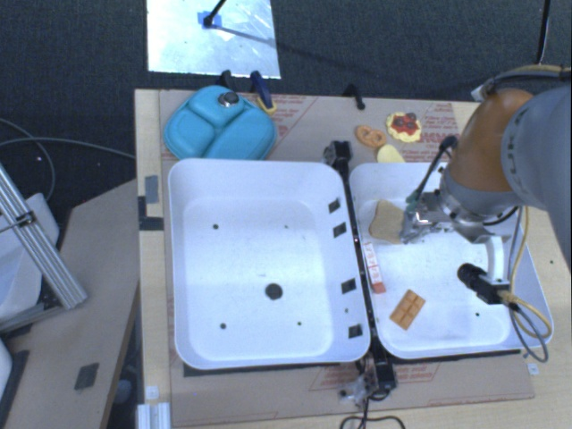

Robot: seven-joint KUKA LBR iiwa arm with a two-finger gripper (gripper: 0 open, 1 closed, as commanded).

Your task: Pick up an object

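In the right bin (pixel 465 347) a tan bread-slice toy (pixel 384 222) lies near the bin's back left. My gripper (pixel 412 229) is down right beside the slice's right edge, reaching from the right. A small orange waffle-like block (pixel 407 309) rests toward the bin's front. A red and white strip (pixel 374 269) lies along the bin's left wall.
The left bin (pixel 192 239) holds a small dark disc (pixel 273 291). Behind the bins sit a blue sectioned tray (pixel 220 125), an orange toy (pixel 370 136), a yellow piece (pixel 390 155) and a round pizza-like toy (pixel 404 126). A black cable (pixel 527 315) loops at the right.
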